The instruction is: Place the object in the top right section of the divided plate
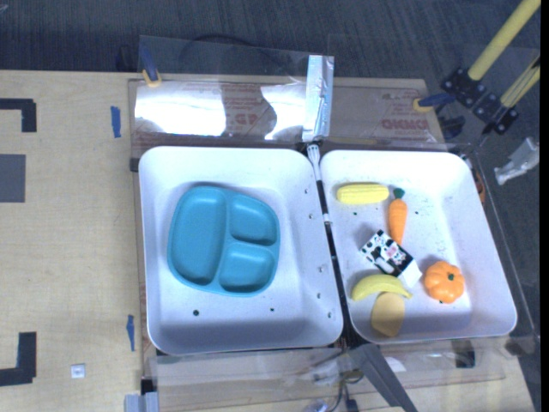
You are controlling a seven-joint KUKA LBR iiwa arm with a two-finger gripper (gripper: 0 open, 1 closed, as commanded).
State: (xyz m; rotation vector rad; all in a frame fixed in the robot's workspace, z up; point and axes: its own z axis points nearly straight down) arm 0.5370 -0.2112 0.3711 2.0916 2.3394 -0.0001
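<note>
Because laid flat in the left shallow white bin (163, 316), ready to receive: blue divided plastic plate (225, 239); claw state impossible to tell.

Reddish print on the cardboard (403, 114) is unreadable.

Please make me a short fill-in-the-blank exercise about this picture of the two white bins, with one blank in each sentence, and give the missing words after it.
1. The blue divided plate lies in the ____ bin.
2. The carrot lies just below the right end of the yellow ____.
3. The small pumpkin is ____ in colour.
4. The banana lies in the ____ bin.

Missing words: left; corn; orange; right
</note>
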